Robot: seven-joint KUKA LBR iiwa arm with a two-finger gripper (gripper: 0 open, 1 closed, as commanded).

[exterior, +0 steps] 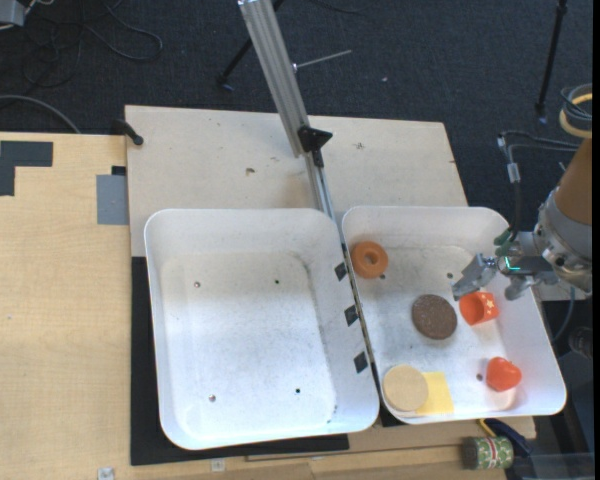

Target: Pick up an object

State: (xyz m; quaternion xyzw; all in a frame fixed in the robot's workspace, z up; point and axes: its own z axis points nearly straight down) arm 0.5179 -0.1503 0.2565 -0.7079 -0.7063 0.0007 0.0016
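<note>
Gripper (pixel 494 282): we see it spread wide at the right bin's (pixel 420 220) right side, just above an orange cup (pixel 478 308), gripping nothing. Alongside we list orange ring (pixel 369 259), brown disc (pixel 434 317), red piece (pixel 503 373).

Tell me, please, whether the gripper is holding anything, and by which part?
Nothing is held. The gripper hangs open just above the orange cup, which lies in the right bin.

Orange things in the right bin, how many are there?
3: an orange ring at its upper left, an orange piece under the gripper, and an orange-red piece near the lower right corner.
</note>
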